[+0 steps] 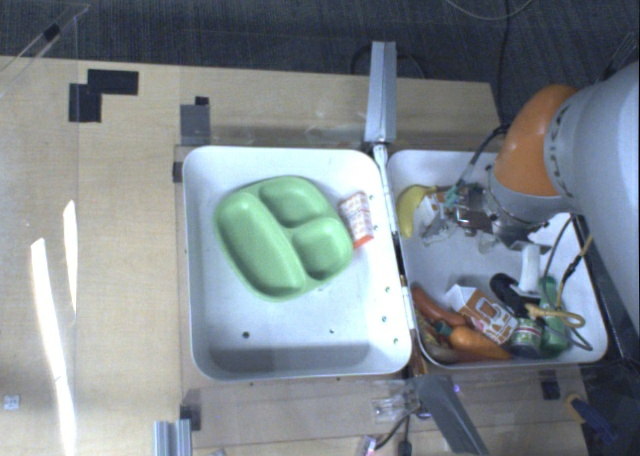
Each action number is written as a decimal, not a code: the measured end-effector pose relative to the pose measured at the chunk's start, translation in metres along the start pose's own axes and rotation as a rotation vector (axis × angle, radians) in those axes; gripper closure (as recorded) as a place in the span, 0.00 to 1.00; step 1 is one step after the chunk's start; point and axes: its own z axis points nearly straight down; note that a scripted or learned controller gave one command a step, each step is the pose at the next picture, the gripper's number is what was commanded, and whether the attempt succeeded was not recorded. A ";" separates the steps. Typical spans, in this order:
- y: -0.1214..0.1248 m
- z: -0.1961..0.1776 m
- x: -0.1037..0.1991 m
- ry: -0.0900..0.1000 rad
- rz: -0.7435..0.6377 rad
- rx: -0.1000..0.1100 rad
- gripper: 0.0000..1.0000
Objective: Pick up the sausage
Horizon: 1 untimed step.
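Two white bins sit side by side on the bench. The left bin holds a green plate with three sections. A small red and white packet lies just beside the plate, on its right.

The right bin sits on the right of the frame. The grey arm with its orange band comes in from the right edge and reaches down into the upper part of this bin. The gripper is in the upper left part of the right bin. It looks small and blurry here, so I cannot tell how it is set.

Just left of the gripper lies a yellow thing, close to the bin's left wall.

The sausage is a thin reddish-orange stick. It lies low in the right bin, near the lower left corner. It is below the gripper in the frame and apart from it. Nothing from the arm touches it.

Next to the sausage is a pile of other things. An orange carrot lies along the bottom wall. A brown and white packet sits just right of the sausage. A dark green thing lies near the lower right.
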 end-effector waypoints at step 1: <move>-0.056 -0.001 0.003 0.001 -0.090 -0.001 0.00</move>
